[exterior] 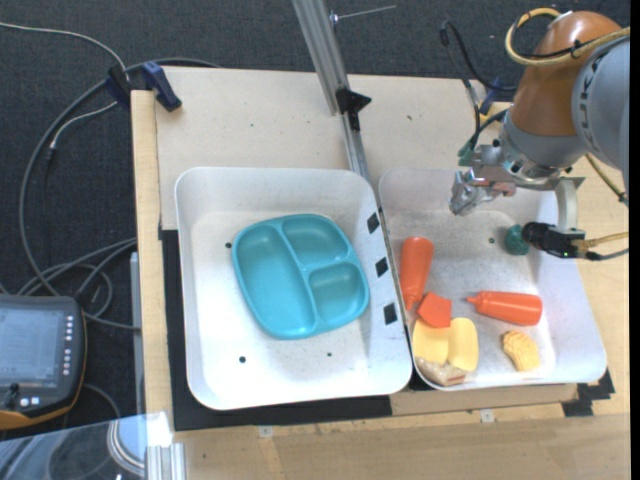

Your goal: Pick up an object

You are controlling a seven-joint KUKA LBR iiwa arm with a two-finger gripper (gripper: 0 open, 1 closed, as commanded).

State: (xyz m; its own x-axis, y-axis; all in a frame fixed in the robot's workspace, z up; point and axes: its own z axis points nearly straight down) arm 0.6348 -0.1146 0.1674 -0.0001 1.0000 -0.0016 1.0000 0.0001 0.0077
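- Gripper (467, 200) hangs over the far part of the right bin (590, 338), clasping nothing; whether it is released or clenched I cannot tell.
- Nearest candidate, an orange carrot-like toy (415, 264), lies near below it by the dividing wall; it looks light, stiff and smooth, best taken across its narrow middle.
- Further out sit an orange bottle (507, 308), yellow block (447, 343) and ridged yellow piece (520, 350).
- Left bin (200, 368) bears a teal divided plate (298, 273).
- No writing is legible.

Dark carpet floor (80, 218), wooden bench (260, 118)
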